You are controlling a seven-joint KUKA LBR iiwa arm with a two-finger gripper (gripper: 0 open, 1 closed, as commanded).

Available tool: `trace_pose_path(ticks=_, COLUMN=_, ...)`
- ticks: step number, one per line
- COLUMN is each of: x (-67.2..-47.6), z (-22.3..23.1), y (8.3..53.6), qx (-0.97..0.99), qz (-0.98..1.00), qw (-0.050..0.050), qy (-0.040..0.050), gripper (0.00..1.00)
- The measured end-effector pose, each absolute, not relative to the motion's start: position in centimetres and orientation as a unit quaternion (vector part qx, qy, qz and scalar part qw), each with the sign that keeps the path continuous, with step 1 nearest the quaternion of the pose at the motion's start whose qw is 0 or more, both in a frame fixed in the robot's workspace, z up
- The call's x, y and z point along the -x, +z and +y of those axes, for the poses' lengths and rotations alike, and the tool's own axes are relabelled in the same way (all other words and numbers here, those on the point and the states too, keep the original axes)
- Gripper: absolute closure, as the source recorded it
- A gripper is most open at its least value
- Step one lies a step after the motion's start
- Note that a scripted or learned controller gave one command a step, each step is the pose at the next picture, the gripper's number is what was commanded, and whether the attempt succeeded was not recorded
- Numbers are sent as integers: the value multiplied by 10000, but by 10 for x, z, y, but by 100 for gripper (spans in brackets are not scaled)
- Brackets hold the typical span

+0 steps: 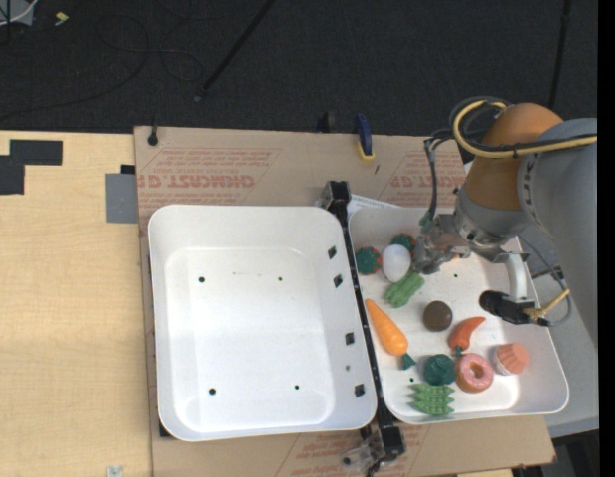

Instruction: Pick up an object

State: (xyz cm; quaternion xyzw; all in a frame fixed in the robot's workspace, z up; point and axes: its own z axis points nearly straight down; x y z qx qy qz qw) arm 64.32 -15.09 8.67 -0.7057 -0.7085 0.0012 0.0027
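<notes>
Camera view, near edge first:

- Green ridged pod [431, 398]: near rim of the right bin [555, 391], long axis left to right.
- Dark green round piece [438, 369], pink ring doughnut [475, 373], pink round piece [509, 358]: a row just beyond the pod, the doughnut touching or almost touching its neighbours.
- Red chilli [467, 330]: curved, just beyond the doughnut.
- Orange carrot [387, 327]: beside the divider, long axis running far-left to near-right.
- Brown ball [437, 315]: between carrot and chilli, apart from both.
- Green cob-like piece [404, 288]: long axis slanting from near-left to far-right; its far-right end lies just below the gripper.
- White egg [395, 262] and small dark green piece [367, 260]: side by side at the far left of the bin, the egg just left of the gripper.
- Small red-and-green piece [402, 240]: far side, beyond the egg.
- Left bin [188, 266]: white, well apart from the arm.
- Gripper [429, 253]: low over the far part of the right bin, the arm reaching in from the right. Fingers' spread: cannot tell, the dark hardware blurs together.

Judgement: nearest candidates are the egg, to the left, and the green cob-like piece, near-left. A grasp on the latter would need the fingers closing across its slanted axis.
</notes>
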Motion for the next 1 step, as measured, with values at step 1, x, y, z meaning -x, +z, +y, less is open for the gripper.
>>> trace_pose_path(ticks=1, x=-643, z=-98, y=266, qx=7050, qz=-7092, qw=-44, qy=-45, gripper=100)
